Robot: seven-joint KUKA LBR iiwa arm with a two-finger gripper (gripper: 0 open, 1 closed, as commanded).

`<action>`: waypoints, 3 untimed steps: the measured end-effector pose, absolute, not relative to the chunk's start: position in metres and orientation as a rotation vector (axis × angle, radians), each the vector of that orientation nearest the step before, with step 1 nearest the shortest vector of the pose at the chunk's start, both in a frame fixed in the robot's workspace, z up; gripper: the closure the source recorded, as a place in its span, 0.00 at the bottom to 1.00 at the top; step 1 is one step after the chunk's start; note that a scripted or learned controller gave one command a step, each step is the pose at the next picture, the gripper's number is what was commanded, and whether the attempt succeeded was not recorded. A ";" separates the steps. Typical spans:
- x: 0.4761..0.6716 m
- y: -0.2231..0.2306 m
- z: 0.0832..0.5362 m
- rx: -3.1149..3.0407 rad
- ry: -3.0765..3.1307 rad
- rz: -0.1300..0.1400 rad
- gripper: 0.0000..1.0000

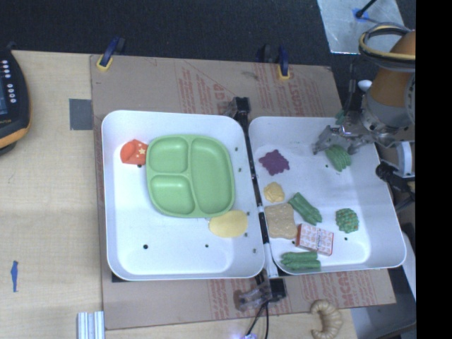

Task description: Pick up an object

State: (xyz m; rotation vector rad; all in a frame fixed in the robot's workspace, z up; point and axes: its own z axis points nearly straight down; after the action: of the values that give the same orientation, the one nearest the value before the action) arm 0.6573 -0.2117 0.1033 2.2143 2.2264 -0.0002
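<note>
My gripper (pixel 340 144) is over the back of the right bin (pixel 385 249), reaching in from the right. It is open, with its fingers spread. A green ridged toy vegetable (pixel 340 158) lies right at the fingertips, touching or just under them; I cannot tell whether it is off the floor. Further objects in this bin are a purple piece (pixel 274 162), a small yellow piece (pixel 274 192), a green pod (pixel 305 207), a tan cracker (pixel 281 221), a green broccoli-like piece (pixel 347 219), a red and white packet (pixel 315 239) and another green pod (pixel 300 261).
The left bin (pixel 127 260) holds a green divided plate (pixel 191 175), a red piece (pixel 133 152) at the plate's left and a yellow lemon-like piece (pixel 229 224) at its front right. A black pendant (pixel 10 101) lies at the bench's far left.
</note>
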 end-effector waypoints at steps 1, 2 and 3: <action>0.656 -0.211 0.092 2.216 2.231 -0.004 0.00; 0.657 -0.212 0.104 2.212 2.235 -0.006 1.00; 0.645 -0.166 0.137 2.216 2.233 -0.005 1.00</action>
State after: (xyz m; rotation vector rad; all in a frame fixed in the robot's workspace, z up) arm 0.6453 -0.1663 0.1372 2.2156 2.2327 -0.0049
